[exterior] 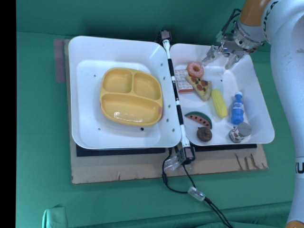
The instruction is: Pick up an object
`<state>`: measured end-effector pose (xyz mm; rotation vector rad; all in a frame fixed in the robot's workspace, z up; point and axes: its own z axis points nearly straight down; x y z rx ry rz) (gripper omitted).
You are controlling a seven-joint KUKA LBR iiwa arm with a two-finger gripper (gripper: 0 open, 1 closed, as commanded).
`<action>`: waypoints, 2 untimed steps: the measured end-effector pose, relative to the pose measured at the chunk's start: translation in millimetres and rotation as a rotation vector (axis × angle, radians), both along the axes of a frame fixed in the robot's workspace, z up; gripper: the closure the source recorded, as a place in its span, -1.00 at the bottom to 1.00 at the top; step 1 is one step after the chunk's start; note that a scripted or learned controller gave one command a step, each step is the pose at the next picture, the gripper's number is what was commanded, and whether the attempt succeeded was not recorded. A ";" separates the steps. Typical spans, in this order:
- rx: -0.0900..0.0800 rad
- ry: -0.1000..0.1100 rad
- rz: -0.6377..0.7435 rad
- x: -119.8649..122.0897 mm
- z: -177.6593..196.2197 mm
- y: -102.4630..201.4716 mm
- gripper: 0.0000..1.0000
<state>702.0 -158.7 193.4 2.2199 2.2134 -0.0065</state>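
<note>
My gripper point(220, 59) hangs over the far edge of the right bin point(259, 99), fingers spread open with nothing between them. Just left of and below it lies a pink-frosted donut point(195, 70). Near the donut are a pizza slice point(200, 87) and a red-and-white waffle-like block point(182, 80). Further toward the front lie a yellow corn cob point(219, 103), a blue bottle point(237, 109), a watermelon slice point(198, 118), a brown chocolate donut point(204, 134) and a small can point(240, 132).
The left bin point(85, 51) holds a yellow divided plate point(131, 97). A black-and-white rod point(174, 91) runs between the bins. Cables point(194, 191) trail off the cardboard base at the front. Green cloth surrounds the bench.
</note>
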 end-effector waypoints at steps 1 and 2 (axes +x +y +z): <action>0.011 -0.005 -0.002 2.2 14.9 4.5 1.00; 0.007 -0.004 -0.003 1.9 15.2 2.7 -1.00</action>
